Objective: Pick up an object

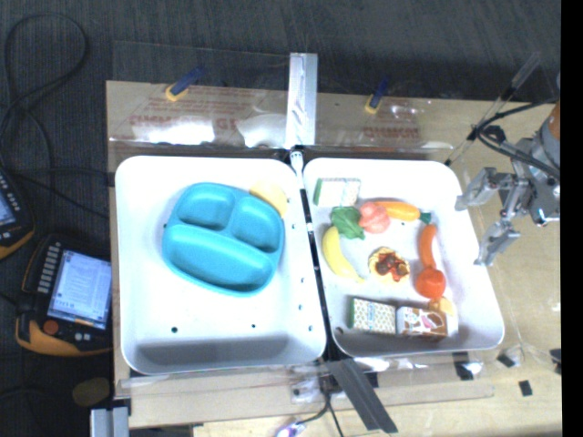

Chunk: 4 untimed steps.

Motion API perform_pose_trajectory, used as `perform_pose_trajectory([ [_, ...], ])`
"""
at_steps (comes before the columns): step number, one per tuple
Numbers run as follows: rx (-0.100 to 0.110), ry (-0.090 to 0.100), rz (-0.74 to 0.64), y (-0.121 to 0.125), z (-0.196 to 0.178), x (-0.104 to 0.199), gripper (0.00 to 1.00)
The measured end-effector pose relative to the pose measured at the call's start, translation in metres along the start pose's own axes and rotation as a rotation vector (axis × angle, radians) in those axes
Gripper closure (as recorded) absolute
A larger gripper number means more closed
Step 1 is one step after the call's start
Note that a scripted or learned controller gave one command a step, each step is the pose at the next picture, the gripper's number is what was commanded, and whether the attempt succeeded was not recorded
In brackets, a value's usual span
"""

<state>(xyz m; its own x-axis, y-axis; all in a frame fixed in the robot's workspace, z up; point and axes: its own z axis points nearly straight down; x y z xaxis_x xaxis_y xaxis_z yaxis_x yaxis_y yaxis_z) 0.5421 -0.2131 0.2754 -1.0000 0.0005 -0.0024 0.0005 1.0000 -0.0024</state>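
Tool (499, 209) hangs open and empty outside your right bin (474, 244); descending here, it risks striking the rim.

Toys (387, 244) crowd right bin (474, 271); left half-free.

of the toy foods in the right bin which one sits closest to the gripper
The carrot, the long orange piece along the right bin's right side. It lies nearest the gripper; the banana is across the bin.
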Motion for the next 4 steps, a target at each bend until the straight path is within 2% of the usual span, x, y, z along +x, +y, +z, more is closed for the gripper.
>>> perform_pose_trajectory([
  [1,-0.001,-0.009,0.400,0.052,0.185,-0.002,0.00],
  [2,-0.001,-0.011,0.522,0.084,0.185,-0.035,0.00],
  [3,-0.001,-0.011,0.523,0.084,0.185,-0.035,0.00],
  [4,0.001,0.001,0.283,0.074,0.174,-0.050,0.00],
])
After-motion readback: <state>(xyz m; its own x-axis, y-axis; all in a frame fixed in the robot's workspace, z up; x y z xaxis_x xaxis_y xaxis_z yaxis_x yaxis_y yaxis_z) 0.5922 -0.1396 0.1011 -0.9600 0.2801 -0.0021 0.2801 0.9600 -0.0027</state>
